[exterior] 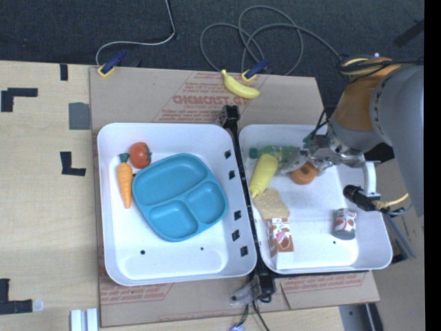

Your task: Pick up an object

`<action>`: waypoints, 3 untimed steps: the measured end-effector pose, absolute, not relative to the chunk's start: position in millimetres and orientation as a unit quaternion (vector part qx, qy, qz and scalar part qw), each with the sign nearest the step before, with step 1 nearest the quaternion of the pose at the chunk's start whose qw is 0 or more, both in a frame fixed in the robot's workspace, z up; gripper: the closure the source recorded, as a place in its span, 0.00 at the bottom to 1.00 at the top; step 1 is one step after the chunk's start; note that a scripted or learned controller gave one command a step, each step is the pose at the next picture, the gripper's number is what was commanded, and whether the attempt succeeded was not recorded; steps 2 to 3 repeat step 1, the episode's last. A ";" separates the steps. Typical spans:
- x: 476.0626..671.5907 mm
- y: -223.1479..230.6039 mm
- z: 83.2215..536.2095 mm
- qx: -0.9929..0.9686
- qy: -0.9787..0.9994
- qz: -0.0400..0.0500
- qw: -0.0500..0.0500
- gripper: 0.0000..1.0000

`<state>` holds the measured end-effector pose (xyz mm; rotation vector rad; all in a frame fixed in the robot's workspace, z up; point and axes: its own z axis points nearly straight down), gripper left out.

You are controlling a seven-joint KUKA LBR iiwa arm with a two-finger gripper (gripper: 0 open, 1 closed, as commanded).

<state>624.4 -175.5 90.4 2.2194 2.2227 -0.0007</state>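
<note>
one arm point(386, 109) over right bin point(368, 250)

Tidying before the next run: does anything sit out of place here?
Yes. A banana lies outside both bins, on the cardboard behind them, beside a clamp. The remaining items sit inside the bins: the tomato and carrot by the blue tray.
</note>
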 end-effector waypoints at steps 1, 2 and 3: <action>624.0 -174.8 99.1 0.706 0.708 -0.001 -0.001 1.00; 624.0 -174.8 99.1 0.706 0.708 -0.001 -0.001 1.00; 624.0 -174.8 99.1 0.706 0.708 -0.001 -0.001 1.00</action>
